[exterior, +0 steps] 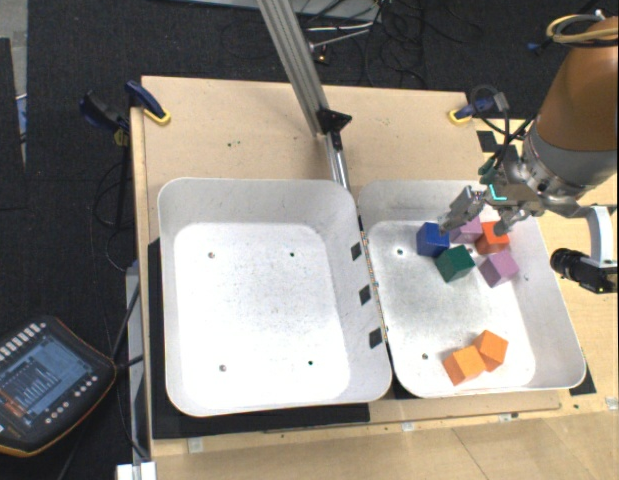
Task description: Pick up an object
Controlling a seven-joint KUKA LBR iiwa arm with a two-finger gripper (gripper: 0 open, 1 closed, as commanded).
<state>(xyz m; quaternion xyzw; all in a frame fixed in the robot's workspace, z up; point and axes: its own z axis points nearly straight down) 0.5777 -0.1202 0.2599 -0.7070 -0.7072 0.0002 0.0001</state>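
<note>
Blue block (433, 238) just below-left of gripper (481, 211), green block (454, 263) beside.

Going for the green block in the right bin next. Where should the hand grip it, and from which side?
Come straight down on the green block from above and close on its lower-left and upper-right faces. It sits rotated, with the blue block close at its upper left and the purple block to its right, so those sides look crowded. The hand is just above the cluster.

Grey arm (579, 118) from the right, wrist bent low, tool (479, 213) angled down-left.
</note>
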